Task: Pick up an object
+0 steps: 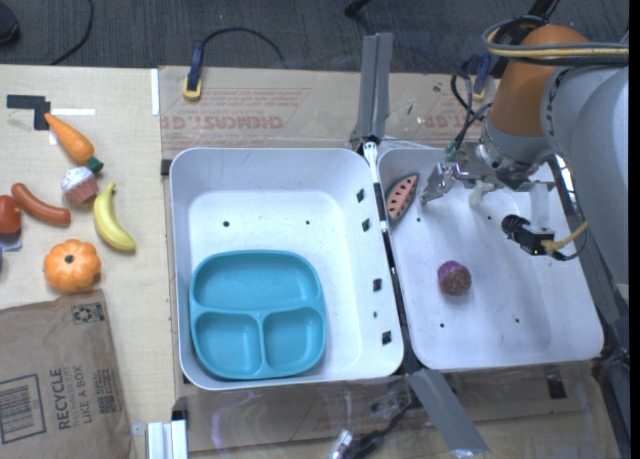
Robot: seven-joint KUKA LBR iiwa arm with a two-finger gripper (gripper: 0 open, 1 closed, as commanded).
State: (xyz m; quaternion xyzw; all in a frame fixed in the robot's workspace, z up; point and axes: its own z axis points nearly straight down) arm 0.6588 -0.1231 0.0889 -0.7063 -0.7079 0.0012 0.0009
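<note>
Cardboard-covered worktop (pixel 300 107) under me, dark carpet beyond its far edge, and two shallow white bins side by side. My left white bin (pixel 270 197) carries a teal three-compartment plastic tray (pixel 258 312) in its near half, and the far half is bare floor. My hand (pixel 437 187) hovers over the far end of the right white bin (pixel 520 317), near the divider; whether it's wide or narrow, I cannot tell from this angle. Just beside it, against the divider wall, lies a red-and-green toy watermelon slice (pixel 401 196). A small round purple toy fruit (pixel 455 278) sits mid-bin, apart from every wall. Off to the side on the bare wood lie a yellow toy banana (pixel 112 219) and an orange toy pumpkin (pixel 72 265).
</note>
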